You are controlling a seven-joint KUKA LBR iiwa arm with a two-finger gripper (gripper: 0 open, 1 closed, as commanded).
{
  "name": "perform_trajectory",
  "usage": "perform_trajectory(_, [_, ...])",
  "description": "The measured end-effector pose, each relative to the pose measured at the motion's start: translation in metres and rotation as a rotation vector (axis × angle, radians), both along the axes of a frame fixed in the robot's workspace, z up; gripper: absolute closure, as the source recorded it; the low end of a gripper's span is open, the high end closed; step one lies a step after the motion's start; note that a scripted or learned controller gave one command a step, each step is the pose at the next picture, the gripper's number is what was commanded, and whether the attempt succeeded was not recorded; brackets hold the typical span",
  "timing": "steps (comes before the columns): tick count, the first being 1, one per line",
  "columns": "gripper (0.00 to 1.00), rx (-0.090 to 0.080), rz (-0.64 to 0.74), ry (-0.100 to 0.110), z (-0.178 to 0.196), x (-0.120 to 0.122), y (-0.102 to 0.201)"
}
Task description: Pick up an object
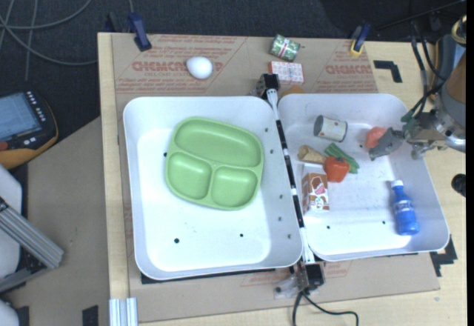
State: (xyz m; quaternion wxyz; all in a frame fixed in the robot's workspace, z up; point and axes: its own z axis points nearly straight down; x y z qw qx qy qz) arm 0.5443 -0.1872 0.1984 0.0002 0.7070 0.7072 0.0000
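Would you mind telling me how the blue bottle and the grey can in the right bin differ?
The blue bottle is bright blue with a white cap, while the grey can is dull grey with a dark end. The bottle is longer and slimmer; the can is short and stubby. The bottle lies near the bin's front right corner, the can toward its back. Both lie on their sides in the right bin.

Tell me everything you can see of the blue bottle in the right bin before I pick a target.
The blue bottle is small, with a blue body that looks like plastic and a white cap. It lies on its side on the floor of the right bin, in the near right part, cap pointing toward the far wall and slightly left. A paler patch, perhaps a label, shows on its body. Nothing touches it; the other items lie apart, and the hand sits farther back.
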Motion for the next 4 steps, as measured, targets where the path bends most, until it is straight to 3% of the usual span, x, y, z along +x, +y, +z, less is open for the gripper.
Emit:
perform_trajectory(1, [0.0, 0.001, 0.001, 0.0, -0.102, 0.054, 0.022])
perform_trajectory(2, [1.0, 0.0, 0.002, -0.002, -0.091, 0.054, 0.022])
perform_trajectory(3, [0.0, 0.0, 0.001, -0.002, -0.091, 0.054, 0.022])
perform_trajectory(4, [0.0, -0.006, -0.002, -0.01, -0.109, 0.04, 0.081])
